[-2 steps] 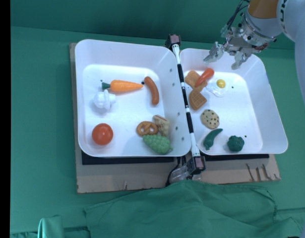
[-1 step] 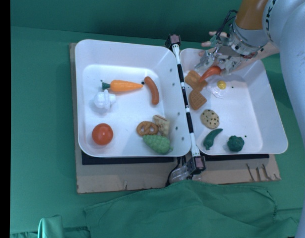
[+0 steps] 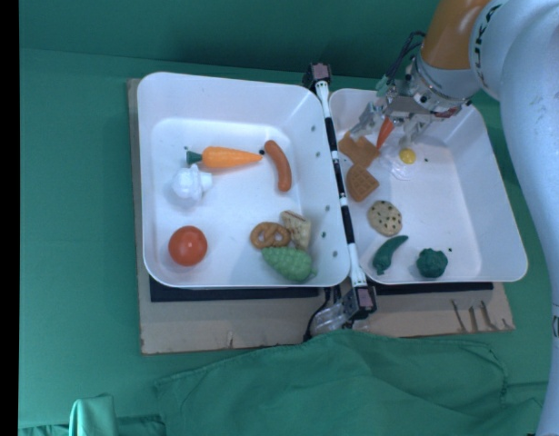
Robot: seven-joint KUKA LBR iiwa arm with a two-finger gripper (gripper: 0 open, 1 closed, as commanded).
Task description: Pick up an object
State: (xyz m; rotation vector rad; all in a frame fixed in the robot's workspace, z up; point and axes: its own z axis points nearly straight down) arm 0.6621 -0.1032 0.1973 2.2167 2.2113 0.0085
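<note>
My gripper point(image 3: 388, 133) hangs low over the back left part of the right bin point(image 3: 470, 198). Its fingers point(image 3: 364, 123) stand spread apart, open. A small orange-red piece point(image 3: 385, 133) shows in the gap between them, and neither finger visibly presses on it. Just left of it lies a brown waffle square point(image 3: 356, 149), with a second one point(image 3: 362, 183) in front. A yellow blob point(image 3: 407, 155) rests just right of the gripper. Nearer the front lie a spotted cookie point(image 3: 384, 217), a green pepper point(image 3: 389, 253) and a broccoli floret point(image 3: 432, 262).
The left bin point(image 3: 224, 94) holds a carrot point(image 3: 226, 158), a sausage point(image 3: 280, 164), a white piece point(image 3: 191, 184), a tomato point(image 3: 187, 245), a pretzel point(image 3: 269, 235), a cracker point(image 3: 297, 228) and a green corn-like cob point(image 3: 289, 262). A striped divider bar point(image 3: 338, 171) runs between the bins. Green cloth point(image 3: 334, 380) lies at the front.
</note>
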